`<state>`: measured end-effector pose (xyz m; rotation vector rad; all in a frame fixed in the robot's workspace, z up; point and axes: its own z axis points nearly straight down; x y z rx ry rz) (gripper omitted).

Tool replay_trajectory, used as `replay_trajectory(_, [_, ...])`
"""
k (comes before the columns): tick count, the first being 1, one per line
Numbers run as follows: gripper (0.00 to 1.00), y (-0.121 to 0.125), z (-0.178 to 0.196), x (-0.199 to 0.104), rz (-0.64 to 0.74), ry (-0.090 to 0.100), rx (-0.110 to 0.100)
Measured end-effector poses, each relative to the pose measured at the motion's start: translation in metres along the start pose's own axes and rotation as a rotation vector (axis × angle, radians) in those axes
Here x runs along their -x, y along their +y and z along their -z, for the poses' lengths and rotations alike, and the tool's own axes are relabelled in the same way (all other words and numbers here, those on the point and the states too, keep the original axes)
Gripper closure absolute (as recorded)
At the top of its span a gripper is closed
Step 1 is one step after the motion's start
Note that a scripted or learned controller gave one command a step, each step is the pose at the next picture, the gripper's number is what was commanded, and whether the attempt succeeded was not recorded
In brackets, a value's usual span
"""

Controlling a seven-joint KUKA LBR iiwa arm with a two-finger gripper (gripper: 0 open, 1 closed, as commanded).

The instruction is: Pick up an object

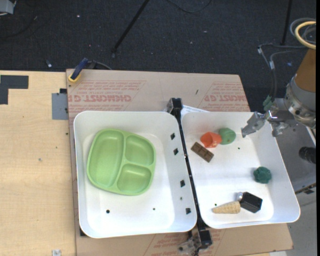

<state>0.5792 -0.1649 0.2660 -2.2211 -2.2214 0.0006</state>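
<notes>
Grey metal pincer (pixel 266 122) is seen at the frame's right, spread apart, nothing held. Closest target: the round pale-green ball (pixel 227 136), centre-right; it should be straddled squarely before closing, tbh.

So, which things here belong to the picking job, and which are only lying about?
For the job:
- hand
- right bin, holding: orange piece, green ball, brown bar, dark green lump, black block, cone

Lying about:
- left bin
- green tray
- clamp
</notes>
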Motion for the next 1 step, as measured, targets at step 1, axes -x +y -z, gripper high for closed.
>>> replay_trajectory(1, [0.0,-0.0644,-0.0829,0.0419,-0.006,0.002,-0.008])
